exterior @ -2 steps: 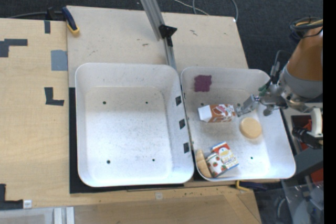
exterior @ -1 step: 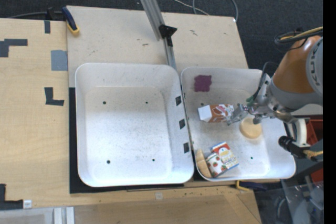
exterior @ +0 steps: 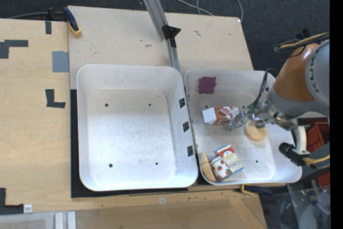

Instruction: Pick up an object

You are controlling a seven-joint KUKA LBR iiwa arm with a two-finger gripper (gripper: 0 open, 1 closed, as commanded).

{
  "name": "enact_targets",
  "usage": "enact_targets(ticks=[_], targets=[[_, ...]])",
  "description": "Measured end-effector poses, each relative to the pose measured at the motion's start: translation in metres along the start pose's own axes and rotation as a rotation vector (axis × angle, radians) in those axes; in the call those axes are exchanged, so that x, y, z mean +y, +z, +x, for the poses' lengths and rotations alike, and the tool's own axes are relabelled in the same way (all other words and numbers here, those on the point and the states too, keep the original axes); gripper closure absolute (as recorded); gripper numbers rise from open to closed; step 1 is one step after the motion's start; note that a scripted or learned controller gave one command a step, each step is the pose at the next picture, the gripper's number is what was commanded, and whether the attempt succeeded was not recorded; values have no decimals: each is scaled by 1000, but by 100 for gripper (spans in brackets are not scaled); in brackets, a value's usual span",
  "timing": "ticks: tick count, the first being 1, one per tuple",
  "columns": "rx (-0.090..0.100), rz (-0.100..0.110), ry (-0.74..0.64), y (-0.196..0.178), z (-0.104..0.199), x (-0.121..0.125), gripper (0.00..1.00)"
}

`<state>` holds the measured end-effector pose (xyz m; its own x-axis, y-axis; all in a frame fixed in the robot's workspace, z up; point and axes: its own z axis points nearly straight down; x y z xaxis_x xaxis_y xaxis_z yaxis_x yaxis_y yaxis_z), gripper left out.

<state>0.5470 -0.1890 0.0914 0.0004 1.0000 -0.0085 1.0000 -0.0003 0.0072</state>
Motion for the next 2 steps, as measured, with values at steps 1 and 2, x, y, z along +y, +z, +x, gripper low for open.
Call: enact_targets(ticks=[1, 2], targets=[[1, 0, -1, -11, 1, 0, 100], [8, 5, -1, -55, 2, -3, 100]])
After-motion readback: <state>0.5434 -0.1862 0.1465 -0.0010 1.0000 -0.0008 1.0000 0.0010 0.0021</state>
